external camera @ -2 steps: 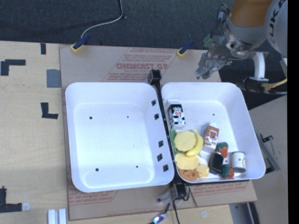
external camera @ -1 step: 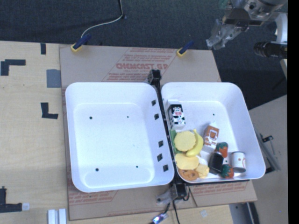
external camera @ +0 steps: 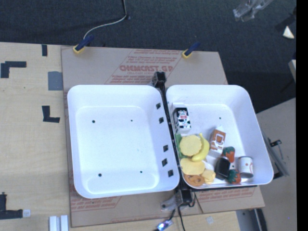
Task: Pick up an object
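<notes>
Board (external camera: 144, 69) under the white bins (external camera: 115, 138) reads "CHEMCAST GP".

A light wooden table (external camera: 29, 143) fills the left and lower part, marked with dark tape pieces (external camera: 49, 115); on it lies a brown cardboard sheet (external camera: 139, 66) with red lettering, held by two blue-and-yellow clamps (external camera: 83, 44) at its far edge; beyond, dark carpet floor (external camera: 183, 13) crossed by a thin cable (external camera: 120, 11).

The gripper (external camera: 251, 6) hangs blurred at the top right corner.
</notes>
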Available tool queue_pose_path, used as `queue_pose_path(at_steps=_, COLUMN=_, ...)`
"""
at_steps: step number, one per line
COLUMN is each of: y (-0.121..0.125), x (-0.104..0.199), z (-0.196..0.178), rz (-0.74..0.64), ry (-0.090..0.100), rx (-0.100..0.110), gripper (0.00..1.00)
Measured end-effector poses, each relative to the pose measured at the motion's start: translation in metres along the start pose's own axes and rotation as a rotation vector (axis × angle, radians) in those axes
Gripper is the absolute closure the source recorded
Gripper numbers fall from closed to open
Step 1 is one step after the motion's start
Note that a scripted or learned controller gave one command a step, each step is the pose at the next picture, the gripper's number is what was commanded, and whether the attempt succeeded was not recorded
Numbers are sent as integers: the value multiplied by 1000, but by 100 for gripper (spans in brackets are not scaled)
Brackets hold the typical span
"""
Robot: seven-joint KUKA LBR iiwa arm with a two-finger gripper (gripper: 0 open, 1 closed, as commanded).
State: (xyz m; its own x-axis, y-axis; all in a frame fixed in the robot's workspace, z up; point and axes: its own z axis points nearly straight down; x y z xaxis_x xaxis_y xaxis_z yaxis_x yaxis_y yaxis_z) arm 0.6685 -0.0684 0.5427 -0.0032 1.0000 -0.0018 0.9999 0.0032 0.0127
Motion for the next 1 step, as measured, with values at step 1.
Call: queue_pose_path(at_steps=1, y=-5, x=-17, z=210, rz=4, ry=2, rx=31, gripper=100)
